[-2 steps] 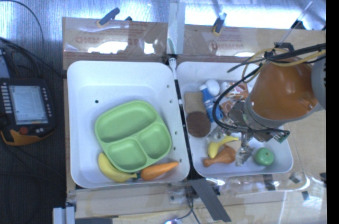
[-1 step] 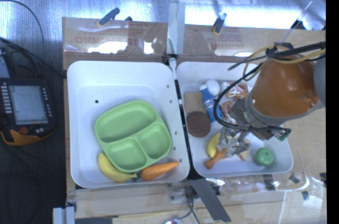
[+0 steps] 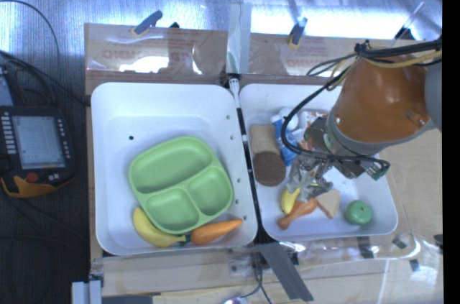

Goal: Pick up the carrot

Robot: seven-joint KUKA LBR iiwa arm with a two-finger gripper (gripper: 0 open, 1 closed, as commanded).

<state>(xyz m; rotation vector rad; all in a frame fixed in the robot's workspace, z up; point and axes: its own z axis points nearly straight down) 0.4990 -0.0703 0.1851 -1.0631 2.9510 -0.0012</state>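
Observation:
An orange carrot [image 3: 215,229] lies in the left bin [image 3: 115,116] at its front edge, just below the green divided plate [image 3: 181,182] and next to a yellow banana [image 3: 152,229]. My gripper [image 3: 309,179] hangs over the right bin [image 3: 381,223], well to the right of that carrot. It is just above a small yellow piece [image 3: 290,200] and a thin orange-brown piece [image 3: 298,213]. The arm's orange band [image 3: 384,105] hides the back of the right bin.
The right bin also holds a brown round cylinder [image 3: 269,164], a blue item [image 3: 285,139], a tan bread-like wedge [image 3: 330,204] and a green apple [image 3: 358,212]. A raised wall [image 3: 243,152] divides the two bins. A tablet pendant [image 3: 36,144] lies off the bench at the left.

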